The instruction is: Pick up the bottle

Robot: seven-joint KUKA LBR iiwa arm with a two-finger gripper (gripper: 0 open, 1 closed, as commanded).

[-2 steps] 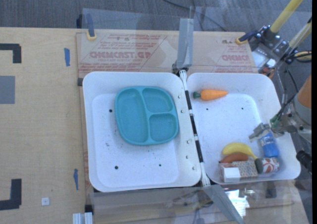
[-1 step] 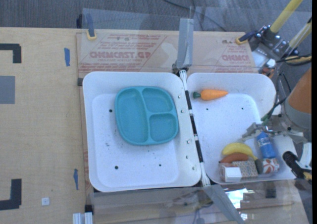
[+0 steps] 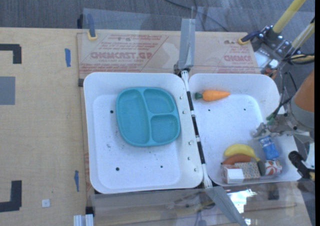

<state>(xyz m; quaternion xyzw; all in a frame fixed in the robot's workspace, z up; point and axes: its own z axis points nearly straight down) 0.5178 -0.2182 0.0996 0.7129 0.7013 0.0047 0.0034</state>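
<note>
Down at the right bin's [image 3: 235, 115] near right corner, the bottle [image 3: 269, 148] lies just below the gripper [image 3: 272, 129].

Small and blue, the bottle is hemmed in: the bin's right wall on one side, a banana [image 3: 239, 150], a reddish sausage-shaped toy [image 3: 239, 159], a white box [image 3: 241, 172] and a red-and-white ball [image 3: 272, 167] crowding the corner. Open floor stretches up toward the carrot [image 3: 214, 95]. The gripper hangs right over the bottle's top end; how wide it stands I cannot tell. Beside it, the left bin [image 3: 100, 135] holds a teal divided plate [image 3: 148, 116].
</note>
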